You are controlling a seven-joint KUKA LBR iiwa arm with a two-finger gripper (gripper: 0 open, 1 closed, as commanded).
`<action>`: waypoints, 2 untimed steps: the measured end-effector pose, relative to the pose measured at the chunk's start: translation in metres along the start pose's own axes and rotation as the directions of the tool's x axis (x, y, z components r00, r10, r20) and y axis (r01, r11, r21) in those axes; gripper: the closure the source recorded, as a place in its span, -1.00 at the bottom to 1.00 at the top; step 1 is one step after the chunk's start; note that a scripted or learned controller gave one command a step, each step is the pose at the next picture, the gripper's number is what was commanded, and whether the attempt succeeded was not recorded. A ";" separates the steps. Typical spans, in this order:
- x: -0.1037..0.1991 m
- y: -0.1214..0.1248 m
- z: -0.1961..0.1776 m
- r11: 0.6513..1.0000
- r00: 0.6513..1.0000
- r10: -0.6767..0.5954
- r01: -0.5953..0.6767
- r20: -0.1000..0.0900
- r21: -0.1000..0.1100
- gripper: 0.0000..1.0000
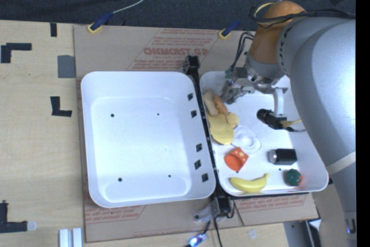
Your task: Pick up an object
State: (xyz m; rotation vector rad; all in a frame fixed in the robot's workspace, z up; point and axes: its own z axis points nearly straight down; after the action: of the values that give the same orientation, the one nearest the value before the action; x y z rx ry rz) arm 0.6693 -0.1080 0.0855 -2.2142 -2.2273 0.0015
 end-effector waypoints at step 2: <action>0.010 -0.043 0.001 1.000 1.000 0.009 -0.009 0.006 -0.003 -1.00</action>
State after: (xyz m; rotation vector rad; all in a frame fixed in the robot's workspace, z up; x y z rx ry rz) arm 0.6266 -0.0987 0.0845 -2.2286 -2.2224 0.0051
